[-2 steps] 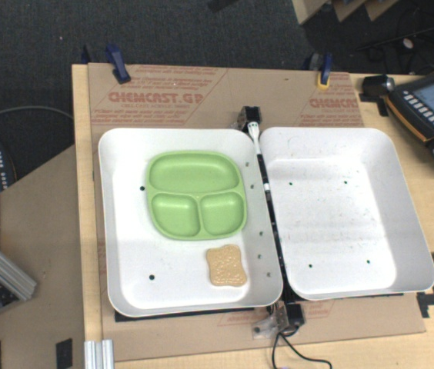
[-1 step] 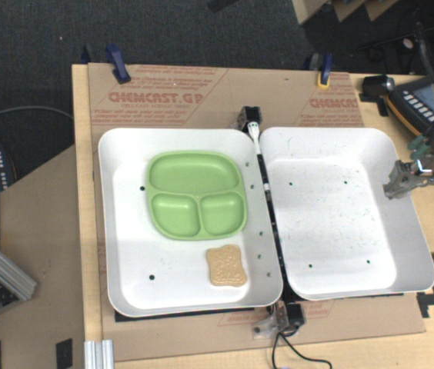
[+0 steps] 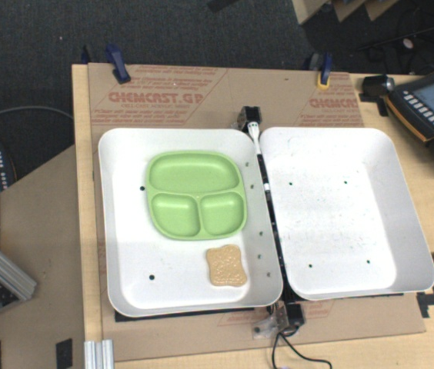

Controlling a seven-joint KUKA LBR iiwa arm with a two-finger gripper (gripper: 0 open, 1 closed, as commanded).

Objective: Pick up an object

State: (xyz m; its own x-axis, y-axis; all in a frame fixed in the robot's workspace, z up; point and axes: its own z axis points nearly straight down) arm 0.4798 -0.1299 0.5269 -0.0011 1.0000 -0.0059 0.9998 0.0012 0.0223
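At the far left, an aluminium rail (image 3: 3, 269) lies at a slant over the dark carpet (image 3: 32, 21). Next to it begins the brown board (image 3: 86, 206) that bears both bins, printed in red along its far edge and held there by a blue clamp (image 3: 117, 64).

The left bin (image 3: 121, 229) holds two things. A light green divided plate (image 3: 195, 194), with one long compartment at the far side and two smaller ones nearer the camera, lies flat in the bin's far half. A tan, toast-like piece (image 3: 226, 266) lies flat on the bin floor just beside the plate's near right corner, close to the bin's right wall, apart from the plate.

The right bin (image 3: 340, 206) sits against the left one, its white floor dusted with dark specks.

Beyond its far right corner a handheld control pendant (image 3: 423, 108) with a dark screen rests on the bench.

Whether the gripper is apart or together cannot be told here.
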